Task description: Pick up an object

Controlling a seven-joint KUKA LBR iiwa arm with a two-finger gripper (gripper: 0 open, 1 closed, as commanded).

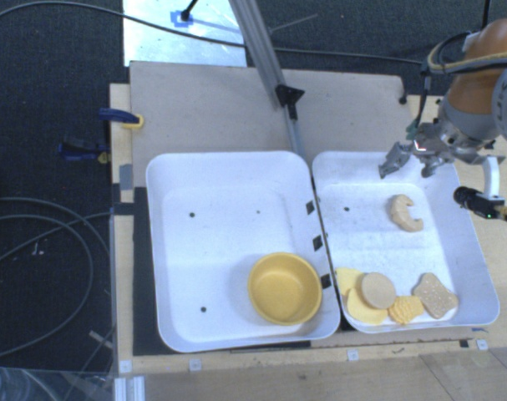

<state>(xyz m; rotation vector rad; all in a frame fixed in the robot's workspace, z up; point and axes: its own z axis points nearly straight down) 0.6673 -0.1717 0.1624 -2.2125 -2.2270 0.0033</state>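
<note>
My gripper [412,164] hangs over the far edge of the right bin [466,249], its two fingers spread open with nothing between them. A tan croissant [405,212] lies just in front of it in that bin. Along the bin's near edge sit a round beige cookie [377,290] on a yellow slice [360,304], a ridged yellow chip [406,309] and a toast-like piece [436,296]. A yellow bowl [285,287] stands in the left bin [195,224], near its front right corner.
A grey pole [261,48] slants from the top centre down to the gap between the bins. Blue and yellow clamps [111,124] sit at the bench's left edge. Cables lie on the dark floor at left.
</note>
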